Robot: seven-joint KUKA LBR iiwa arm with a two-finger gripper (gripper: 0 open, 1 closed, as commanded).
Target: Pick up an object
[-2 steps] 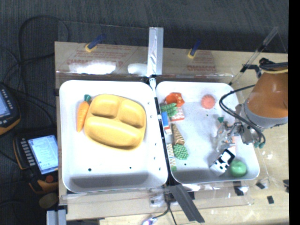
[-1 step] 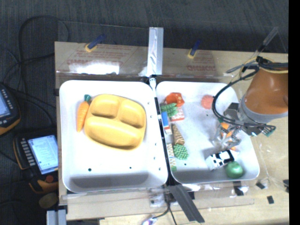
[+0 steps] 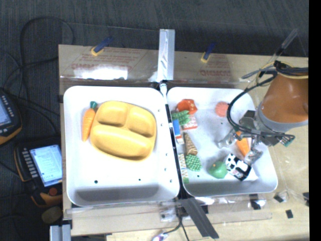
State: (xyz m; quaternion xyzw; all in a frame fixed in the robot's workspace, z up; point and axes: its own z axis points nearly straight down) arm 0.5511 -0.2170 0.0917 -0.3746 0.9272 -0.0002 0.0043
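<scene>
1. Bench point(image 3: 125, 64): a tan board with faded red print, carrying two shallow white bins side by side; two blue-and-yellow clips sit at its far edge.
2. Left bin point(image 3: 75, 185): holds a yellow sectioned tray point(image 3: 123, 129), lying tilted across the bin's far half, and a toy carrot point(image 3: 88, 122) touching the tray's left edge, green top pointing away from the camera.
3. Right bin point(image 3: 266, 177): holds a scatter of small toys, listed below.
4. Arm point(image 3: 283, 102): grey with its orange band, reaching in from the right and standing over the right bin's right side, black cables looped beside it.
5. Gripper point(image 3: 243, 147): low in the right bin. An orange object point(image 3: 243, 146) shows between the metal fingers point(image 3: 254, 153), which stand part-way closed about it; whether it is clear of the bin floor cannot be told.
6. Black-and-white object point(image 3: 236, 165): just in front of the gripper, near the bin's front right.
7. Green round item point(image 3: 218, 170): just left of the black-and-white object.
8. Left column of the right bin: a red item point(image 3: 186, 106) at the far end, a green piece point(image 3: 180, 117) beside it, a brown textured piece point(image 3: 190, 144) and a green textured piece point(image 3: 193, 162) nearer the front.
9. Pink-orange round item point(image 3: 223, 108): far side of the right bin, apart from the others.
</scene>
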